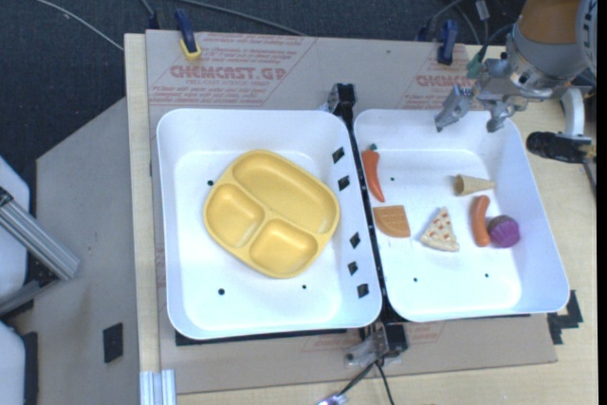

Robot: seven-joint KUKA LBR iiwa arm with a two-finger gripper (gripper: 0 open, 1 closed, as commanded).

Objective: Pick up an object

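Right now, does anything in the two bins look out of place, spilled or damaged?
Nothing stands out. The yellow plate lies flat in the left bin; the toy foods, such as the carrot and pizza slice, lie apart in the right bin.

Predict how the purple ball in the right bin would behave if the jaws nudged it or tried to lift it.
The purple ball looks round, so a nudge would probably roll it. It touches the sausage on one side, which might block rolling that way. Its smooth, curved surface could slip out of a pinch that is off-centre. It looks like a small toy, so likely light.
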